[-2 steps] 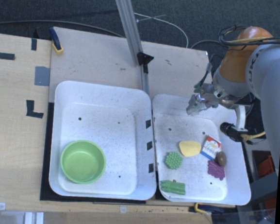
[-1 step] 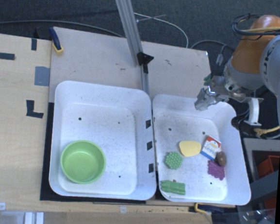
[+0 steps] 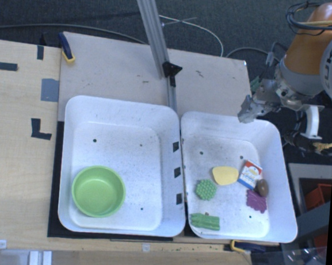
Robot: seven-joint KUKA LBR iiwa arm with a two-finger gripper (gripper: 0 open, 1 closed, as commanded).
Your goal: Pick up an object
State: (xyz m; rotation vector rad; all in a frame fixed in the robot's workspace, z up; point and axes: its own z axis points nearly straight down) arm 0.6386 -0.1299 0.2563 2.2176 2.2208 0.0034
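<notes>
A green bowl (image 3: 98,191) sits in the near-left corner of the left bin (image 3: 121,111), well left of the divide between the bins. Right of that divide, in the right bin (image 3: 284,168), lie a green bumpy round piece (image 3: 205,189) and, nearer the front rim, a green block (image 3: 205,221). Further right come a yellow piece (image 3: 225,176), a small printed box (image 3: 250,174), a brown lump (image 3: 261,189) and a purple piece (image 3: 256,201). The claw (image 3: 246,114) hangs over the right bin's back rim, grasping nothing I can see; whether it is released or clenched, I cannot tell.
</notes>
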